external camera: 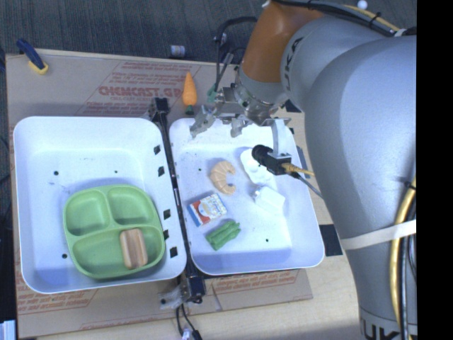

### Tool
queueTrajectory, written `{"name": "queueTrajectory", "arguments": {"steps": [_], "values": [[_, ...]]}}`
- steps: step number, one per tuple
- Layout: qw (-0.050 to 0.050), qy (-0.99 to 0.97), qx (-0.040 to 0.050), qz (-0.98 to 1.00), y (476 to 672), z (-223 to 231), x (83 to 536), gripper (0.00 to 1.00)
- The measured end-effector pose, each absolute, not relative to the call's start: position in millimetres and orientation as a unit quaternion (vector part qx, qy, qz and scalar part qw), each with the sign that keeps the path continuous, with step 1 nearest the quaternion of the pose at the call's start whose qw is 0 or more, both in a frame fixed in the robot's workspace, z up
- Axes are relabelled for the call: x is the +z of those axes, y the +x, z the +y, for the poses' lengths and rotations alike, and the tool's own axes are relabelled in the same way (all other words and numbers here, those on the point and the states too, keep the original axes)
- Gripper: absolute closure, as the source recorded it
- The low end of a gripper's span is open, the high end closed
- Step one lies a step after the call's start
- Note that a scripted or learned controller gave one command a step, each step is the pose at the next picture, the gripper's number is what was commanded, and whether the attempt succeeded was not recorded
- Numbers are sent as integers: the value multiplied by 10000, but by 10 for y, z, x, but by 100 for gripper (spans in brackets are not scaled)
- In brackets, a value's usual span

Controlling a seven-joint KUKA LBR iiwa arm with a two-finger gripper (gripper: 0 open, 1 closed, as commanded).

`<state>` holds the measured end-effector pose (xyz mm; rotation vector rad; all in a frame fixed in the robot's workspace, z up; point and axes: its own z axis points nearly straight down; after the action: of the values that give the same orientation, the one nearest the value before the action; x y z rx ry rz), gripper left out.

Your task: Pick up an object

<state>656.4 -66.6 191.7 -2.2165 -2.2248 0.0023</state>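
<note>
Claw (221, 122) seen w/ fingers apart, nothing betw. them, just beyond croissant (225, 176). Should be centred over croissant, lowered straight, then closed.

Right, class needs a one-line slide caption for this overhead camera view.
Claw poised over the right bin's far edge, above a croissant; the left bin holds a green tray.

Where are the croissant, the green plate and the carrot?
croissant (225, 176), camera view, middle of its curved body.
green plate (90, 217), camera view, bare upper-left compartment.
carrot (190, 91), camera view, middle of its orange body.
</note>
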Motion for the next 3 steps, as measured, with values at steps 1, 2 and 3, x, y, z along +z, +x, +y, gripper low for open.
{"name": "queueTrajectory", "arguments": {"steps": [1, 2, 3], "values": [[9, -7037, 10, -7105, 6568, -657, 2021, 100], [10, -7052, 14, -7090, 5661, -848, 2029, 100], [5, -7057, 10, -7085, 5594, -1356, 1999, 100]]}}
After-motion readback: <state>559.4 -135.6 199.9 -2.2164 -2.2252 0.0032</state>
